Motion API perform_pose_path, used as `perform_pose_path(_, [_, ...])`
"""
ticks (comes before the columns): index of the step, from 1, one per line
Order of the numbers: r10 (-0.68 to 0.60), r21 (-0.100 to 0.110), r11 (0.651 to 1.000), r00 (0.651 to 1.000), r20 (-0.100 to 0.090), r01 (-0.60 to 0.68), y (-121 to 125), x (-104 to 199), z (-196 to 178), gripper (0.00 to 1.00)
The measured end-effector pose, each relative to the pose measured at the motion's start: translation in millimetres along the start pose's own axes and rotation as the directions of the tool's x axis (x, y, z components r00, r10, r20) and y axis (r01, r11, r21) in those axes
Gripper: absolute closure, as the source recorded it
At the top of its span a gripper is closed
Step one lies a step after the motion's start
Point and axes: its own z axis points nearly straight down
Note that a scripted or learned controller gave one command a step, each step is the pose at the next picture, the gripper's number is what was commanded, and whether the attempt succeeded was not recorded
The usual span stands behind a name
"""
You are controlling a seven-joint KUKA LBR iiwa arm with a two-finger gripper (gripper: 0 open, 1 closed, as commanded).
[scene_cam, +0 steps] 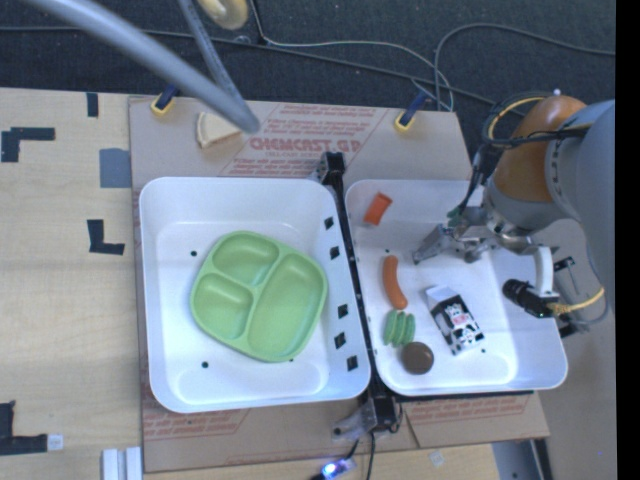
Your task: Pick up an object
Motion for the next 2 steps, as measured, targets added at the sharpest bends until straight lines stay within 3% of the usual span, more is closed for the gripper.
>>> perform_pose_path(1, [0.000, -0.002, 1.000, 1.000, 0.001, 0.000, 1.0, 0.1, -12.7, 1.00])
perform_pose_path(2, [0.000, 0.000, 1.000, 1.000, -0.004, 0.000, 8.1, 5.1, -58.2, 1.00])
